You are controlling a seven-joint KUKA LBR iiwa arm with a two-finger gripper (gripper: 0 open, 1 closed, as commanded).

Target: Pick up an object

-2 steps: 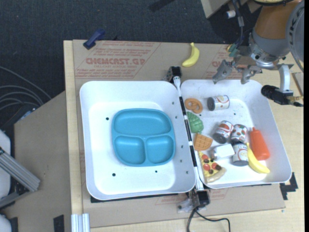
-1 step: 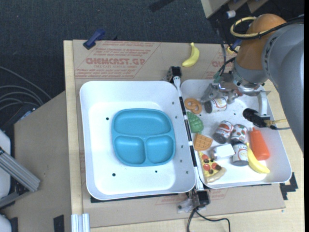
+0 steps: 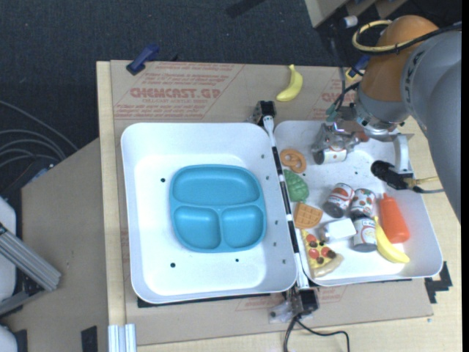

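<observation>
I have the claw (image 3: 330,147) down in the far part of the right bin (image 3: 418,259), hanging under the grey arm (image 3: 432,86) that comes in from the right. From this slanted view I cannot tell whether it is parted or closed, and I see nothing I would call gripped.

A small red-and-white item (image 3: 338,151) sits right at the claw tip, touching or nearly so; it is too blurred to name. I judge it the likeliest pick.

The other candidates lie on the near side of the claw: a pretzel (image 3: 292,159) just beside it toward the left bin (image 3: 146,218), two cans (image 3: 350,199) further toward me, then an orange bottle (image 3: 394,220) and a banana (image 3: 390,248), their long axes running away from me. The blue tray (image 3: 217,207) is well apart.
</observation>
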